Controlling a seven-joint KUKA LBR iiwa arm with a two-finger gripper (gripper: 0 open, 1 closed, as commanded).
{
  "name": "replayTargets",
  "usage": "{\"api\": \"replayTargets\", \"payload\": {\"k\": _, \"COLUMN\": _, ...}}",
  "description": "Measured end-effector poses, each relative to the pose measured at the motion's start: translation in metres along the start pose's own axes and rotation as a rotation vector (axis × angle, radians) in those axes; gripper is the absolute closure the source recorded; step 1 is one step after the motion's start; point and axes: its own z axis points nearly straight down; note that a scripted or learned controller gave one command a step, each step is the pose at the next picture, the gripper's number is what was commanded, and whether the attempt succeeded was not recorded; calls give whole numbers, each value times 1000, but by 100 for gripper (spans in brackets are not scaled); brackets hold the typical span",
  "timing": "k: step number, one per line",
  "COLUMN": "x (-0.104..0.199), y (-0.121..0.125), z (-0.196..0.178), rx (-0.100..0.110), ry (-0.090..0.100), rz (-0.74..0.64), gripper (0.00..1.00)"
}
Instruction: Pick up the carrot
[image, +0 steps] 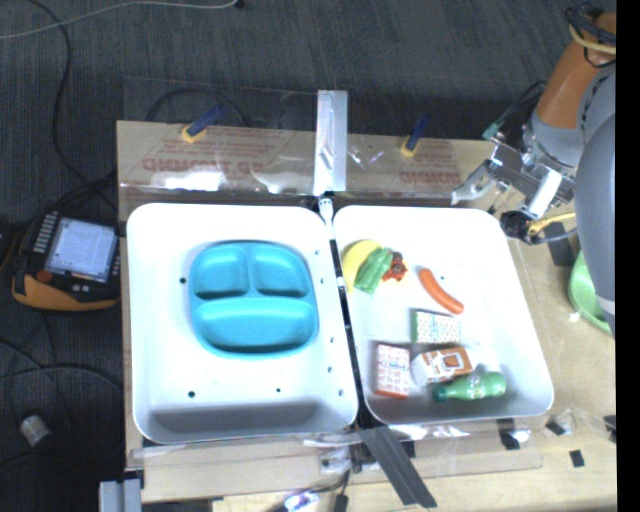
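The carrot (440, 290) is a small orange stick lying at a slant on the floor of the right bin (520, 300), in its upper middle. My gripper (507, 187) hangs above the bin's far right corner, up and to the right of the carrot and well apart from it. Nothing is seen held in it.
A yellow fruit (355, 257), a green vegetable (374, 269) and a small red item (397, 267) lie left of the carrot. Below it are a teal box (435, 326), a red box (392, 370), a carton (443, 363) and a green bottle (470, 387). The left bin holds a blue divided plate (252, 298).
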Motion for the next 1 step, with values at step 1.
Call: {"api": "replayTargets", "payload": {"k": 1, "x": -49, "y": -37, "z": -72, "rx": 2, "ry": -1, "rz": 534, "gripper": 0}}
